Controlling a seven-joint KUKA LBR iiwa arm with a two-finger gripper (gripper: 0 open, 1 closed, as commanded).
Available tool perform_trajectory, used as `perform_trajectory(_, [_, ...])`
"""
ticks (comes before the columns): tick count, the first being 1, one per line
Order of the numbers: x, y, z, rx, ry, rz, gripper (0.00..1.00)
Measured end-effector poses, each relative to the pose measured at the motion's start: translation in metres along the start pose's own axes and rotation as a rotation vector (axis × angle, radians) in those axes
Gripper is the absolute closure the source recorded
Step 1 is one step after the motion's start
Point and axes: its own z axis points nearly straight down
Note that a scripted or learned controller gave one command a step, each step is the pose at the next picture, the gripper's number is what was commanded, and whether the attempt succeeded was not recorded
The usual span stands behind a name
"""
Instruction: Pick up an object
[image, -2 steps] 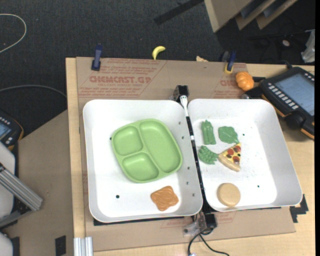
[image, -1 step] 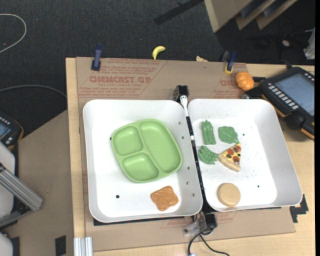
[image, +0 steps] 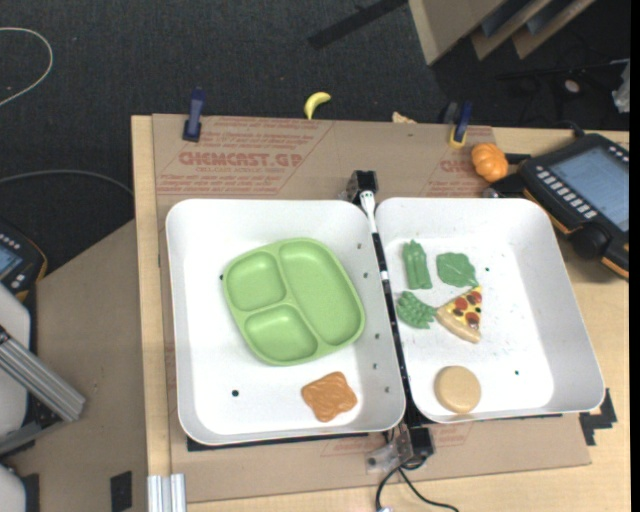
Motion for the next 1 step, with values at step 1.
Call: perform_trajectory(1, [0.0003,0.0008,-0.0112,-0.004,-0.003,-0.001,1.0])
